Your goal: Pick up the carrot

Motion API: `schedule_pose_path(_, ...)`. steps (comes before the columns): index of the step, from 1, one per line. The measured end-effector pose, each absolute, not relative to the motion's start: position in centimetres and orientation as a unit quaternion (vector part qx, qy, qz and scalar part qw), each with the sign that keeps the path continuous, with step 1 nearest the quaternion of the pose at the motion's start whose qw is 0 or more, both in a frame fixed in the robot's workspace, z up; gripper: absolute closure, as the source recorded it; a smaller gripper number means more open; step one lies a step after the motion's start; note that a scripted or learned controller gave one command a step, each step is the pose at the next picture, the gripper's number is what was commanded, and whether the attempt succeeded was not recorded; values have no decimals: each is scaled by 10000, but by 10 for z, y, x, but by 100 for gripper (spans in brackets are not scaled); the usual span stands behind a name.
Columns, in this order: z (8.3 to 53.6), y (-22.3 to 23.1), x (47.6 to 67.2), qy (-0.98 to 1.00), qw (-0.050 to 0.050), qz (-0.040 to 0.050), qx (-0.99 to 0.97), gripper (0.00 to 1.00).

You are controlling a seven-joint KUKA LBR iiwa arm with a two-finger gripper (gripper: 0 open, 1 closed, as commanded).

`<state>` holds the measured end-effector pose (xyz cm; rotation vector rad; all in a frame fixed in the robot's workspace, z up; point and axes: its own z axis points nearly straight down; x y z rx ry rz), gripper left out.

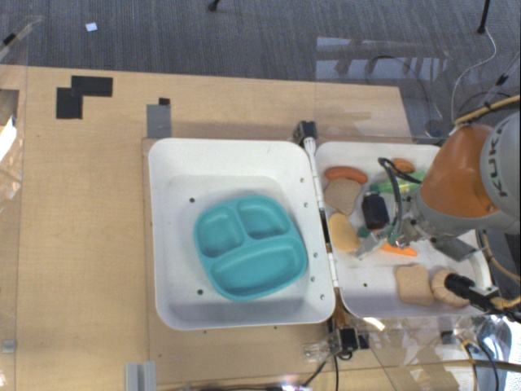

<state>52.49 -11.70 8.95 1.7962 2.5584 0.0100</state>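
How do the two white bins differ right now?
The left bin holds a teal tray; the right bin holds scattered food, including a sausage, bread and the carrot. The arm hangs over the right bin, not over the left bin. Both are shallow and white, side by side.

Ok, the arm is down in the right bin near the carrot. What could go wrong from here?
1. The carrot is small and partly hidden beneath the gripper, so the grasp could miss it or just push it.
2. The yellow piece and a slice of bread lie close by to the left; the gripper might nudge or catch one of those instead.
3. The carrot lies flat on the floor of the right bin, so it may slide away.
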Motion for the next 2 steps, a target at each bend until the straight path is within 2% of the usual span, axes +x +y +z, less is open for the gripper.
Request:
schedule_pose_path(1, 101, -115, 528, 8192, 97, 63, 5733, 100)
schedule_pose_path(2, 191, -40, 565, 8178, 76, 71, 5754, 100)
